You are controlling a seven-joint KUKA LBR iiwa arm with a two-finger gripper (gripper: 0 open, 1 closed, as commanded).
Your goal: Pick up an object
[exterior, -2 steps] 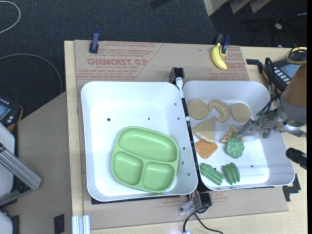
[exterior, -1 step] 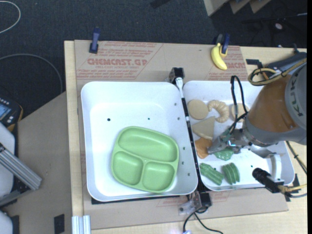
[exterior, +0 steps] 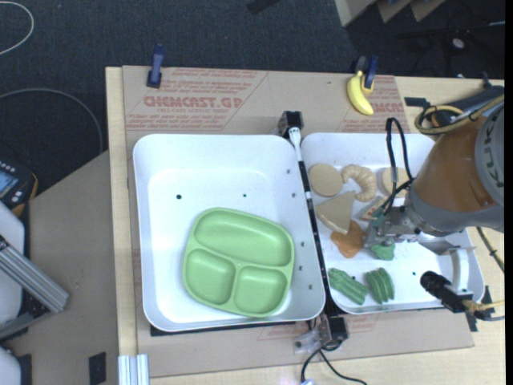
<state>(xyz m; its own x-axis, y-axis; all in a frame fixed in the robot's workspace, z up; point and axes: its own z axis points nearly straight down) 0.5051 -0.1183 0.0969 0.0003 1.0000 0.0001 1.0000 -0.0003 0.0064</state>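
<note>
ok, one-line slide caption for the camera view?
Arm's end effector low in the right bin over toy food; green divided plate in the left bin.

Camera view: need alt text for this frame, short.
A grey robot arm with an orange band reaches from the right into the right white bin, its gripper low among toy food: a round tan piece, an orange piece and green pods. The left white bin holds a green divided plate; a yellow banana lies on the bench behind the bins.

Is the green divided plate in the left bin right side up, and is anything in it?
Right side up and empty: the green divided plate shows all three hollow compartments facing up, bare.
</note>
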